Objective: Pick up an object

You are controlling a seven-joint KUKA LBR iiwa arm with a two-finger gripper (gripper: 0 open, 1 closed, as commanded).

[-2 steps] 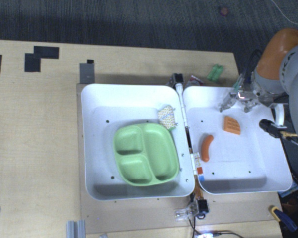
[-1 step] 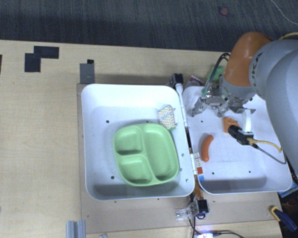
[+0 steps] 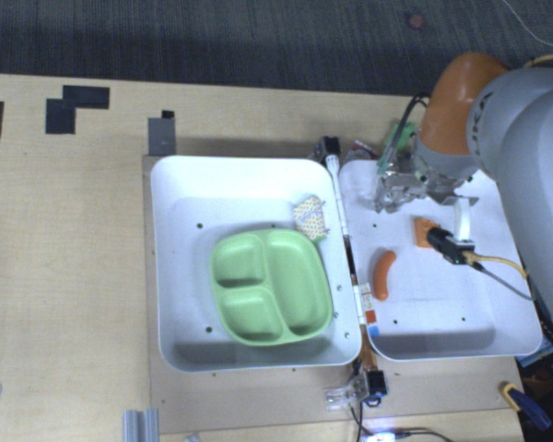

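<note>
2 white bins [image 3: 180,247] sit side by side on a tan bench [image 3: 64,274]; black tape patches [image 3: 74,107] mark the bench's far left.

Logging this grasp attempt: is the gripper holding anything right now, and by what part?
Cannot be told. The gripper is low over the right bin, its tips too small to read. The orange sausage lies apart from it on the bin floor.

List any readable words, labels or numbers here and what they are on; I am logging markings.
None can be read.
The small patterned piece in the left bin bears a print too blurred to read.
The green tray and orange sausage show no text.
</note>
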